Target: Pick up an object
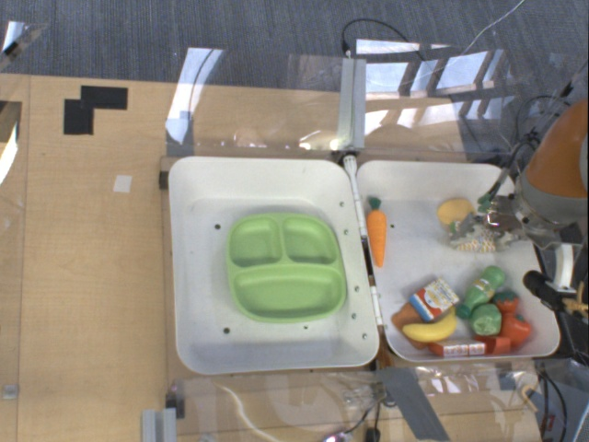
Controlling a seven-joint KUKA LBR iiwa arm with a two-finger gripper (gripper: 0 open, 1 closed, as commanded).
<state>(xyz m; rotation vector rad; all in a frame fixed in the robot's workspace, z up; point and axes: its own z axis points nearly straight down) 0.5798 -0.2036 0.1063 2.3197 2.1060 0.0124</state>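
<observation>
1. While I watched the feed from my station, the arm sat at the right edge of the frame, its orange band over the far right rim of the right bin.
2. I saw the tool low over the upper right part of that bin, just beside a pale speckled item and a yellow lemon-like piece.
3. I could not tell from this slant whether the tool was apart or together, and I saw nothing clearly clamped in it.
4. A toy carrot lay along the left side of the right bin, near the divider, green top toward the upper frame.
5. Toward the lower right of the frame a cluster crowded the bin's bottom: a banana, a small carton with a red and white label, a green bottle-shaped item, a green pepper-like piece and red pieces at the lower right.
6. The left bin held a green divided plate at its middle, lying flat, two small compartments toward the top of the frame and one long one below.
7. Both bins rested side by side on the wooden surface, touching along the central seam.
8. A black L-shaped mark showed at the upper left of the surface.
</observation>
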